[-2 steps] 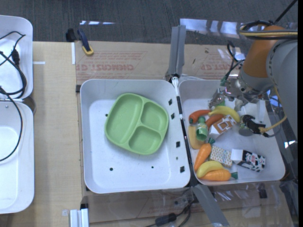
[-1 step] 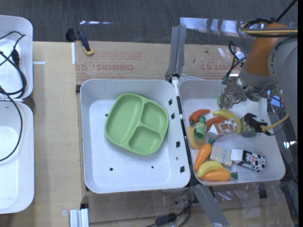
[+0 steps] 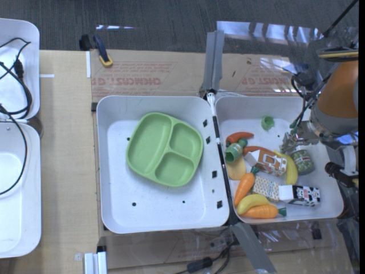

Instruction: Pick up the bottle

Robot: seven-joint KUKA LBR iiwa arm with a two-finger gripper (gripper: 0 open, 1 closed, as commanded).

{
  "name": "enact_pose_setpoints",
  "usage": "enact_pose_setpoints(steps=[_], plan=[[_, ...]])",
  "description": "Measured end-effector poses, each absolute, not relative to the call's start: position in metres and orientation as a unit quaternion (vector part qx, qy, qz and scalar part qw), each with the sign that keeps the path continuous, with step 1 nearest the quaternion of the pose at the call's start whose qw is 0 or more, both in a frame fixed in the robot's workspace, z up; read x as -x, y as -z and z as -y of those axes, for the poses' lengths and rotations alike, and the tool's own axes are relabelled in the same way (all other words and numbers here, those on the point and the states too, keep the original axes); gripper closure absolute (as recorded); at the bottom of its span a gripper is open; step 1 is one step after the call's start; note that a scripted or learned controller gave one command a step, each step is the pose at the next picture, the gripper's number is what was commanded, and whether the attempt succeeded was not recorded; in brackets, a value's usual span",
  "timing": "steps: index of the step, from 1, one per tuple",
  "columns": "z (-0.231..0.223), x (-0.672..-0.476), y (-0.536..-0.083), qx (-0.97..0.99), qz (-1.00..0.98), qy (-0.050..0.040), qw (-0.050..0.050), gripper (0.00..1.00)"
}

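Bottle, small and green, lies tipped over by the left wall of the right bin, its long axis slanting lower-left to upper-right, well to the view's left of the gripper, whose opening I cannot tell.

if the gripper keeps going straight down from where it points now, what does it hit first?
Likely the green jar lying just below the gripper, beside the banana. Depth is unclear from this slanted view, so it could instead land on the bin floor next to it.
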State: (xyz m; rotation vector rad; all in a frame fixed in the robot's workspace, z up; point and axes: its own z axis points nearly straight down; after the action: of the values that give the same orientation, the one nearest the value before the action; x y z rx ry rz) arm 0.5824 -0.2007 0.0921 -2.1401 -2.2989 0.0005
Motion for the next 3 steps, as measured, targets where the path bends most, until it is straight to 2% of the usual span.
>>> enact_pose_setpoints(steps=[1,2,3], plan=[[0.222,-0.558,-0.106,0.718,0.696,-0.0003,0.001,1.00],[0.215,-0.560,-0.105,0.715,0.699,0.0022,0.005,0.00],[0.163,-0.624,-0.091,0.725,0.689,-0.0003,0.000,0.00]])
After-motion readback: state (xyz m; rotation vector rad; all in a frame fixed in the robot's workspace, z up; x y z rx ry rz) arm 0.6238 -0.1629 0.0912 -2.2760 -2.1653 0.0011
